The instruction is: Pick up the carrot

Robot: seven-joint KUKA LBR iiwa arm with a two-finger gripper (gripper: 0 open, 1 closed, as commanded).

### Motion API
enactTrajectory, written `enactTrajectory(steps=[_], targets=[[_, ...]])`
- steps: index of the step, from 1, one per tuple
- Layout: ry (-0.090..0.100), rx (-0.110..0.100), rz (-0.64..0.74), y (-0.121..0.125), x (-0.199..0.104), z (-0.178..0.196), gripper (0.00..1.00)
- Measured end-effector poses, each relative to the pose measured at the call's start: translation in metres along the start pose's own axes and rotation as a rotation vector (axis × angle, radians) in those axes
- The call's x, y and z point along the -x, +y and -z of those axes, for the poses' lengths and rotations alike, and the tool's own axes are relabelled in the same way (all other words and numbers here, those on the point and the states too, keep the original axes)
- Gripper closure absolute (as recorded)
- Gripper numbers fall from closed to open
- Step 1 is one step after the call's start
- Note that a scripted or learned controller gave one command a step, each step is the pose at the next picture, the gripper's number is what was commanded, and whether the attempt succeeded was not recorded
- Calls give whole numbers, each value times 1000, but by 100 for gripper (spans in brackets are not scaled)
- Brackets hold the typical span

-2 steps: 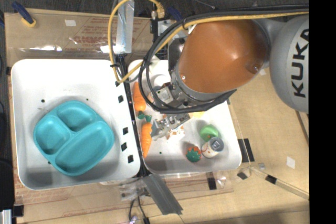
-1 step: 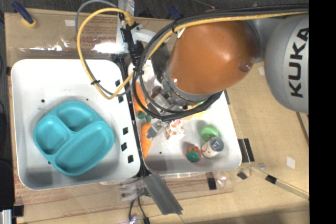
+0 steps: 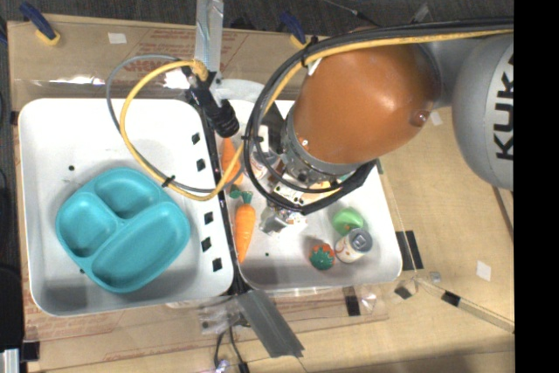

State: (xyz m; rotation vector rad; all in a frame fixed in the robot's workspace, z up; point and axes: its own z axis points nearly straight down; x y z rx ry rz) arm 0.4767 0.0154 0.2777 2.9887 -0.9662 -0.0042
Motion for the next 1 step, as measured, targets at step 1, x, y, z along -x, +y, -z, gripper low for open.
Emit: enactTrajectory(steps=[1], targets=[[3, -4, 400, -13, -1, 56, 100]])
